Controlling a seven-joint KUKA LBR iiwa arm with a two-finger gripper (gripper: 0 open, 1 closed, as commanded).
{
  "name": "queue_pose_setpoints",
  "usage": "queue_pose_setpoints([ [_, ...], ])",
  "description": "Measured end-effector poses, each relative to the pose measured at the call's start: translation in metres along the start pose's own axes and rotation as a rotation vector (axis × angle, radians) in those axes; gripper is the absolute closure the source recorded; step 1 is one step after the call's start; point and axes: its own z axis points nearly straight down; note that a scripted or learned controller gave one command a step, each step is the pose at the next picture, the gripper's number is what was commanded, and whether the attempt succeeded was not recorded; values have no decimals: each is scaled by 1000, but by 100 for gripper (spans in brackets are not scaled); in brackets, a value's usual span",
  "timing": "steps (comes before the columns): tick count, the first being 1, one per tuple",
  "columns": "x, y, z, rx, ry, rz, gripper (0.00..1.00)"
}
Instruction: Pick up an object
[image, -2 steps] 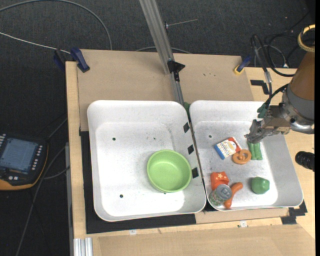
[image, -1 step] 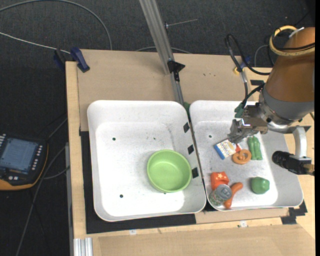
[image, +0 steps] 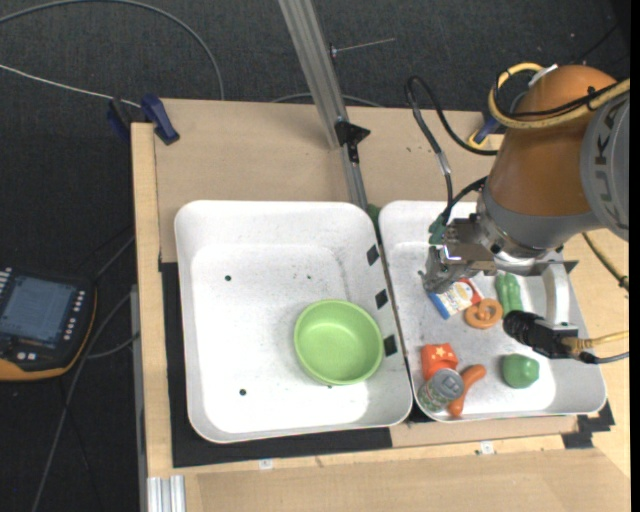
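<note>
Hovering low at the upper left of the right bin (image: 570, 400), your gripper (image: 440, 268) sits just above the small white-and-red packet (image: 455, 298). Its opening is masked by the wrist, so you cannot tell its state. The packet lies just below-right of it, long axis running lower left to upper right.
</note>
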Motion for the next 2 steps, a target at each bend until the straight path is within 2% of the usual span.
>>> queue_pose_setpoints([
  [1, 51, 6, -2, -1, 0, -1, 100],
  [2, 101, -3, -3, 0, 1, -1, 100],
])
